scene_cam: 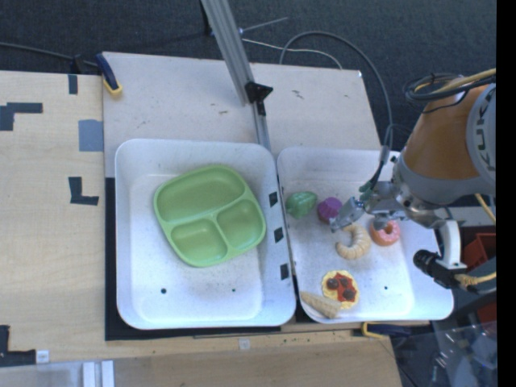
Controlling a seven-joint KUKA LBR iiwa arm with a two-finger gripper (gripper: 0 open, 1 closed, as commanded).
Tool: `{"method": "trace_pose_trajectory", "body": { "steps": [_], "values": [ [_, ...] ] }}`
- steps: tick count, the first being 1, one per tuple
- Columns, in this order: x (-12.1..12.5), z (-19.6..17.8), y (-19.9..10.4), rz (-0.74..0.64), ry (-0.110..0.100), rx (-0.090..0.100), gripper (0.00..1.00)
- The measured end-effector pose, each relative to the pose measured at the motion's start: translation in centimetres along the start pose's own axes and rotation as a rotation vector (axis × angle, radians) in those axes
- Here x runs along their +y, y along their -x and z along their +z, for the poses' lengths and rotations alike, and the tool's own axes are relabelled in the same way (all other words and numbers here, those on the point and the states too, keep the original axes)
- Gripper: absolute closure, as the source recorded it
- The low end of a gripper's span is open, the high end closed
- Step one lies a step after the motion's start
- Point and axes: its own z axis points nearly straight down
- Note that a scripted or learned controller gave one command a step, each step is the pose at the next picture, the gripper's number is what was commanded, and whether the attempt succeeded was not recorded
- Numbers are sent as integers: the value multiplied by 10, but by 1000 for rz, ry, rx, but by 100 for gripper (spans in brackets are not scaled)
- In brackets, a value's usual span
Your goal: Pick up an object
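Observation:
In the right bin [403, 297] lie a green toy [301, 203], a purple toy [328, 210], a tan croissant-shaped piece [353, 245], a pink donut [385, 232], a small round tart with red topping [340, 287] and a tan bread piece [320, 304]. My gripper [353, 213] hangs low over this bin, just right of the purple toy and right above the croissant-shaped piece. I see nothing clearly held in it. The arm's body covers the bin's right side.
The left bin [137, 289] holds a green divided plate [210, 214]. A metal pole [234, 47] slants down to the gap between the bins. Cables loop behind the right bin. A black fitting [435, 268] juts over the right bin's right rim.

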Motion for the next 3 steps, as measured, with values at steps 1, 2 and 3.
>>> {"method": "trace_pose_trajectory", "body": {
  "steps": [1,2,3],
  "values": [
    [0,0,0,0,0,0,0],
    [-11,52,-3,1,-6,0,0],
    [-10,103,-3,2,4,-4,0]
  ]
}}
